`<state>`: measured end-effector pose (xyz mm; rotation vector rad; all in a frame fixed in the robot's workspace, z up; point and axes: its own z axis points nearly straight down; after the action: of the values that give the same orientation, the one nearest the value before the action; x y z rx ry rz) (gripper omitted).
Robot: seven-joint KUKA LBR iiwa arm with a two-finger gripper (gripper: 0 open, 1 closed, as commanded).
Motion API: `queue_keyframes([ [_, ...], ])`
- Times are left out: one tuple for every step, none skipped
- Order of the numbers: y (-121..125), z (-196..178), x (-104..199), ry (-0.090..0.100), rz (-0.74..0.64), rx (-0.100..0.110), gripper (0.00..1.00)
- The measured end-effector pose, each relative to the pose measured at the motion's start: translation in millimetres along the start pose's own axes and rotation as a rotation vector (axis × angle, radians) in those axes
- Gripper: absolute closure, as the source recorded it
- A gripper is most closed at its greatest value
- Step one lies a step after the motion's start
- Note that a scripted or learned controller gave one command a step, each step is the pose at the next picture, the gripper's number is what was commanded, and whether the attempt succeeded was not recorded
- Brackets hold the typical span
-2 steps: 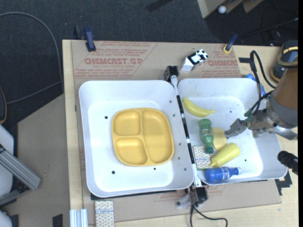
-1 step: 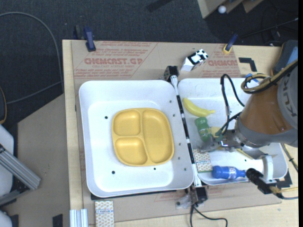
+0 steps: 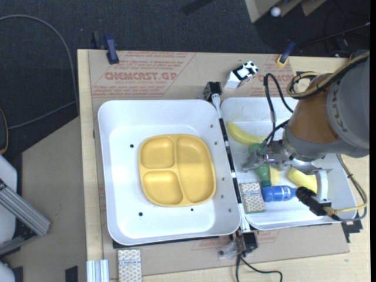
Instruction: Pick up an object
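My gripper (image 3: 262, 158) is down in the right bin (image 3: 252, 107), near its left wall. It hangs over a green object (image 3: 262, 173) that shows just below and beside it. A yellow banana-shaped piece (image 3: 242, 134) lies just behind the gripper. In front of it lie a blue bottle (image 3: 276, 193) and a speckled tan block (image 3: 252, 196). Another yellow piece (image 3: 304, 178) pokes out from under the wrist on the right. The arm hides much of the bin's right half.
The left bin (image 3: 117, 157) holds a yellow divided plate (image 3: 177, 170) in its middle. A black divider with clips (image 3: 226, 151) runs between the two bins. A small black-and-white object (image 3: 242, 73) sits on the cardboard behind the right bin.
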<state>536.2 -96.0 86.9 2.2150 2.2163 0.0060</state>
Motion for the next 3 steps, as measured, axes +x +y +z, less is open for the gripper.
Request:
queue_keyframes([
  [-30.8, 2.3, -10.3, 0.004, 0.001, 0.011, 0.00],
  [-30.4, -7.4, -10.0, 0.004, 0.001, 0.009, 1.00],
  [-30.4, -7.4, -10.0, 0.004, 0.001, 0.009, 0.00],
])
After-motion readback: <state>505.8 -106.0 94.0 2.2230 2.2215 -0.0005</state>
